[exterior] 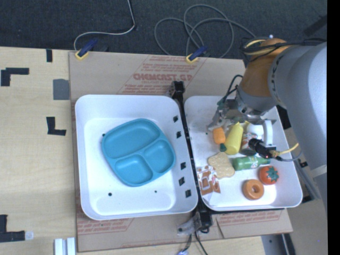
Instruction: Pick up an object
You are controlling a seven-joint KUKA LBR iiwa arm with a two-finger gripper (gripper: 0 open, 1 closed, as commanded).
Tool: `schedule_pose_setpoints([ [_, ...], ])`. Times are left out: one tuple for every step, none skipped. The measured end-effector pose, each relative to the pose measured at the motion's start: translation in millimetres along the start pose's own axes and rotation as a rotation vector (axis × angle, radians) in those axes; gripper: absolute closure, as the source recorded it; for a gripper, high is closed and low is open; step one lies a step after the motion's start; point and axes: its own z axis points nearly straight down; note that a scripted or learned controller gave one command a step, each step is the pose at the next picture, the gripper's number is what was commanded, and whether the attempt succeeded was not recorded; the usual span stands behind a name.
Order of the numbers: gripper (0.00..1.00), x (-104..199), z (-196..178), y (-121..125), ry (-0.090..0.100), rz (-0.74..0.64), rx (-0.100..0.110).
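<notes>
Yellow oblong object (234, 137) beside gripper (223, 120), smooth glossy plastic

Looks like a robotics lab, set up for grasping trials. Two white bins (87, 158) side by side on a cardboard sheet (154, 76) with red print, held at 12 o'clock by blue-and-yellow clamps (85, 49). Loose grey cables (207, 25) over dark carpet (53, 9) behind. Black tape marks (16, 74) on the wooden counter (32, 169) at 9 o'clock. Toy food (254, 189) and a blue plate (139, 151) as test pieces; industrial arm (287, 78) at 3 o'clock.
</notes>
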Motion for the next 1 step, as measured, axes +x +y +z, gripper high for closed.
schedule_pose_setpoints([
  [1.00, 75.9, -88.7, -47.3, 0.004, -0.001, 0.004],
])
